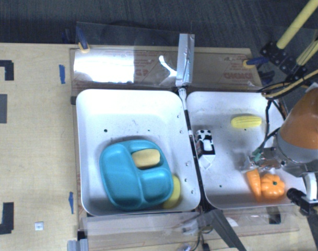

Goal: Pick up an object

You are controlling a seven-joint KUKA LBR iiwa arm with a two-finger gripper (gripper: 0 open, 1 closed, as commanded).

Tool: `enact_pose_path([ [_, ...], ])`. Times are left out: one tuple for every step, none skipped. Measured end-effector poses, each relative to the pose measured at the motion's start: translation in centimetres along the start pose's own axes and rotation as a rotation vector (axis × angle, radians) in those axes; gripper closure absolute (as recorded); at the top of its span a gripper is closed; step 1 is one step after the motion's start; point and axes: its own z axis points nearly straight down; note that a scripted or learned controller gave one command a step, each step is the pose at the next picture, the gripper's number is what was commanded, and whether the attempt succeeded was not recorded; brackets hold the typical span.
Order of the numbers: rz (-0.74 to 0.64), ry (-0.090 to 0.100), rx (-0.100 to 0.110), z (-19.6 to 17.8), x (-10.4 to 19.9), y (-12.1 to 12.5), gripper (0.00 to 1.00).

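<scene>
bright overhead light, glare on clear panel (127,61), soft focus

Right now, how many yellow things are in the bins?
3: a corn cob in the right bin, a yellow piece on the blue tray, another beside it, partly hidden.

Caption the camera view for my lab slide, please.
Blue tray in left bin; yellow corn and orange toy in right bin.

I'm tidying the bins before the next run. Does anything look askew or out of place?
In the left bin, a yellow ball is wedged partly under the blue divided tray, which sits skewed to the bin's walls. A yellow piece lies in the tray. Nothing looks spilled or broken.
</scene>
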Motion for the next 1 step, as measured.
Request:
enact_pose_path([
  [0.047, 0.003, 0.000, -11.06, 7.07, 0.00, 1.00],
])
